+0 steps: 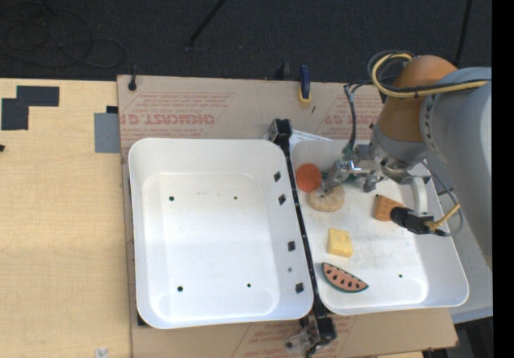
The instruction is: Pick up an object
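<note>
The hand (331,181) is low in the right bin (438,288), its dark fingers reaching toward that bin's far left corner, and whether they are spread or closed cannot be told from this view. Directly beneath and just in front of the hand lies a round tan cookie-like piece (326,201), touching or nearly touching the fingertips. Just to the hand's left, against the bin's left wall, sits a red-orange tomato-like ball (307,177), close beside the tan piece. Nothing can be seen gripped between the fingers.

Nearer the camera than the hand, a yellow cheese wedge (340,243) rests on the bin floor, and farther on toward the near edge lies a watermelon slice (344,278), red with a green rind. To the hand's right, an orange-brown block (387,208) lies beside a black part of the arm's wrist.

The arm (454,140), grey with an orange band, reaches in from the right with cables looped above it. Left of the hand, past the black clips of the divider, stands the left bin (140,188). Both bins rest on a cardboard sheet (201,111) over the wooden desk (56,228); red printing on the cardboard appears upside down and reads "CARDMOST C.P" only uncertainly.
</note>
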Controlling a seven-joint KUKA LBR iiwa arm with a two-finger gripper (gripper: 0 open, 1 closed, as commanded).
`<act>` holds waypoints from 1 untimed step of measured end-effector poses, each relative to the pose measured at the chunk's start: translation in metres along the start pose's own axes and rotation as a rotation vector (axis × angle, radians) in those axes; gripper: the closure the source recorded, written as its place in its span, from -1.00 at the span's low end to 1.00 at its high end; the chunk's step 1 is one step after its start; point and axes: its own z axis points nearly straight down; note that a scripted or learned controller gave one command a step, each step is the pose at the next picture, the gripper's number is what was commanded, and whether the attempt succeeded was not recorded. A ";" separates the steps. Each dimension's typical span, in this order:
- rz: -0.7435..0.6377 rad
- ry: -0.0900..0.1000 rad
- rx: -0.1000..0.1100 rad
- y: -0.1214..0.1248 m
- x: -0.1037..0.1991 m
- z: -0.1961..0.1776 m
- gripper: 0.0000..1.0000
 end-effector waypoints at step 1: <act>-0.002 0.002 0.004 -0.001 0.042 0.001 -1.00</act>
